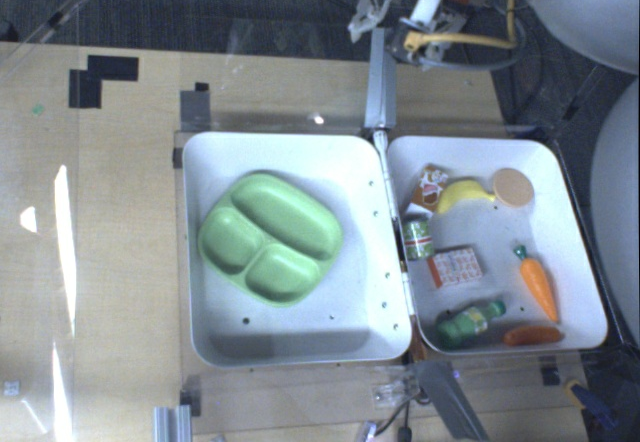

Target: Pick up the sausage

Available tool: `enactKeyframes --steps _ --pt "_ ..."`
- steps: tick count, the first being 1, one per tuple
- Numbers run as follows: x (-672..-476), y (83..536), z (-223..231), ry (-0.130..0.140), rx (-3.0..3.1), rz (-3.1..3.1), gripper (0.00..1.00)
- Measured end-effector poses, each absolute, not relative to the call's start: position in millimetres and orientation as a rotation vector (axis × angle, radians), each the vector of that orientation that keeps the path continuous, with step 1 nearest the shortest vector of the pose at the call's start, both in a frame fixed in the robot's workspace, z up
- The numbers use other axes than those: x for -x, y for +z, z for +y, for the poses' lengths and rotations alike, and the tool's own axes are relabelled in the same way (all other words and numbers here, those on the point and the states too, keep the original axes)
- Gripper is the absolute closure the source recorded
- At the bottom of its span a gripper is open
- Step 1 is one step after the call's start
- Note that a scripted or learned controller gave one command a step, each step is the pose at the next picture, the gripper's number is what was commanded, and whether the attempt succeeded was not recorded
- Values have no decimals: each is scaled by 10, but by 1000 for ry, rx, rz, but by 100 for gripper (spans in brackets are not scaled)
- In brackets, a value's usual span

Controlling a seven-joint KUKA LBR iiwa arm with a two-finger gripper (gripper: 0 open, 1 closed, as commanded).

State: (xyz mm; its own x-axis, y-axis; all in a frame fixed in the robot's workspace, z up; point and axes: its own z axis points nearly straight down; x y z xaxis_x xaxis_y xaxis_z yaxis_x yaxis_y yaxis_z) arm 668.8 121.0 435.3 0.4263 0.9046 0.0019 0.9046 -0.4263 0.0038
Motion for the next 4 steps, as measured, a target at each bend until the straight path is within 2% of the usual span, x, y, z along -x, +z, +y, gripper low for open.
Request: enactKeyframes --steps 1,2,4 --pt "-6688 4363 1595 9 -3009 908 0" --pt "-6573 4363 2338 8 -3123 359 0" --pt "-6572 4359 2339 7 -3122 359 0"
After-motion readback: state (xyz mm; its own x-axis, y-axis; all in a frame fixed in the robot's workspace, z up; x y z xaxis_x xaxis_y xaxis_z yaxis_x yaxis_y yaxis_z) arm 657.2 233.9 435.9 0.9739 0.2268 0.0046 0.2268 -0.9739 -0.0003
